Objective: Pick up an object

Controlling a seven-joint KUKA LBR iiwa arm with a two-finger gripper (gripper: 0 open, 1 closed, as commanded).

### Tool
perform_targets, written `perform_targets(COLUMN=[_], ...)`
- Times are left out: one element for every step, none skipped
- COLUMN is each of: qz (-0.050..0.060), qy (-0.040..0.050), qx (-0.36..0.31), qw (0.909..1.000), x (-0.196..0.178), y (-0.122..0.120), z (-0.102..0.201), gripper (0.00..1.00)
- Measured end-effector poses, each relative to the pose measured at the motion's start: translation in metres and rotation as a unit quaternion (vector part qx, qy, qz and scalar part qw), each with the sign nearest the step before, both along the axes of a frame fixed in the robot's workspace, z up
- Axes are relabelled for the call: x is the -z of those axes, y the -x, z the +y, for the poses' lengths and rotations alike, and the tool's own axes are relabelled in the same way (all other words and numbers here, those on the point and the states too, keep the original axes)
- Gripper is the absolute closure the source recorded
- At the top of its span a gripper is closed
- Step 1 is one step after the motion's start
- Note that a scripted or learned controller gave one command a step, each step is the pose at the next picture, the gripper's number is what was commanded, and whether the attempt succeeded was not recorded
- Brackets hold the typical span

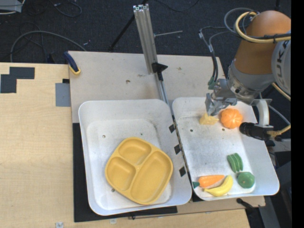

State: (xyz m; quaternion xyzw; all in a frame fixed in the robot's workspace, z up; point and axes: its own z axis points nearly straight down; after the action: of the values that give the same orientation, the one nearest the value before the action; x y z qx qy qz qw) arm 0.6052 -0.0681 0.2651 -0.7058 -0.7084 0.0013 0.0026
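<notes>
The right bin [209, 146] holds an orange [231, 118] near its far edge, with a pale yellow piece [207, 120] just left of it. Near the front lie a green pepper [234, 162], a round green fruit [245, 179], a carrot [211, 180] and a banana [222, 187]. My gripper [214, 107] hangs over the bin's far edge, right above the pale yellow piece and beside the orange. Nothing is visibly held between its fingers.
The left bin [95, 122] bears a yellow divided plate [138, 169]. An aluminium post [146, 34] rises behind the bins, with a black clamp at its foot. Black clips sit on the seam between the bins. Wooden bench surface [33, 146] lies to the left.
</notes>
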Motion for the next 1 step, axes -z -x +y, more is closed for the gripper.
perform_targets(qz=[0.001], qy=[0.0000], qx=[0.000], qw=[1.0000], x=[0.0122], y=[0.0365], z=[0.0465], gripper=[1.00])
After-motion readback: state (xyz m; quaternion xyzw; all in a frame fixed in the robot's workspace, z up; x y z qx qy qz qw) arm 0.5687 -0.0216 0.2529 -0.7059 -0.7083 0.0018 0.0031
